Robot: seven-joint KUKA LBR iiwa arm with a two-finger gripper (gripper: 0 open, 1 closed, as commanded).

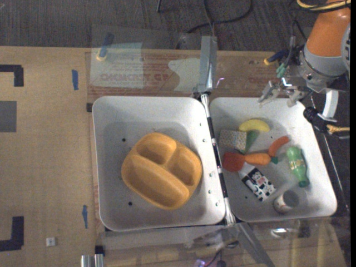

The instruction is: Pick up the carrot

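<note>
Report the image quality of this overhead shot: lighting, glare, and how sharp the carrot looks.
Camera view: soft, even light, with faint shadows inside the white bins; pale glare on the clear sheet behind the left bin; the carrot is readable but soft-edged; the tool at the right bin's far rim is small and slightly blurred.

A tan bench [44,166] carries two white bins side by side. The right bin [322,171] has its far edge just below the gripper [281,93]; the left bin [105,127] sits well off to the jaws' left. Beyond the left bin, level with the jaws and to their left, a clear plastic sheet [139,71] lies flat. Blue tape [74,79] marks the bench further left.
</note>
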